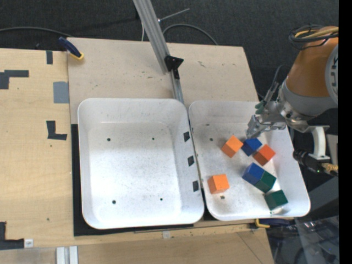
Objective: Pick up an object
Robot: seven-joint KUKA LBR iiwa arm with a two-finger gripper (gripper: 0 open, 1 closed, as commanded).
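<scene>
Nearest the cam, at 6 o'clock, the table front edge w/ two white bins side by side. Left bin sits toward 8 o'clock; right bin toward 4 o'clock, holds all the blocks.

Blocks in the right bin, near to far:
- dark green block, at the bin's 5 o'clock corner, close to the rim.
- orange cube, alone at the bin's 7 o'clock, apart from the rest.
- second green block touching a larger blue block, which lies at its 10 o'clock.
- red-orange block, toward 3 o'clock of the bin.
- small blue block, just beside the red-orange one at its 10 o'clock.
- orange block, at 9 o'clock of the small blue one, near but can't tell if touching.

Pincer is low over the bin's 1 o'clock area, right above the small blue block, tip just at its far side. Can't tell whether fingers are apart or together; no block visibly between them. Arm, grey w/ orange band, comes in from 3 o'clock.

Farther back, 12 o'clock: slanted metal rail running down to the gap between the bins, w/ black cables on the table behind.
</scene>
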